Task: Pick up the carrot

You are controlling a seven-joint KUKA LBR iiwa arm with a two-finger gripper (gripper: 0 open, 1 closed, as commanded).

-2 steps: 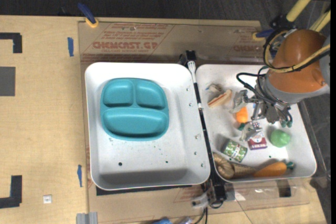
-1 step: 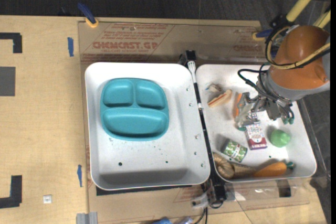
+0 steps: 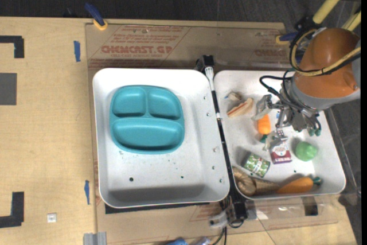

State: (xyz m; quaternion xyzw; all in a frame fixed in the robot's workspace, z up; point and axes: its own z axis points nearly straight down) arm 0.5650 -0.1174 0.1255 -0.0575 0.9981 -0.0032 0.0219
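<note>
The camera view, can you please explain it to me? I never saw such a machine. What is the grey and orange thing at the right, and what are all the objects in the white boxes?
It is a robot arm, filmed from above the bench at a slant. Its claw hangs low over the right bin, beside a small orange piece. I cannot tell whether it holds anything. That bin also holds a toy hot dog, a green ball, a small can, a red-and-white packet and the carrot, lying near the front edge. The left bin holds a teal divided plate.
</note>
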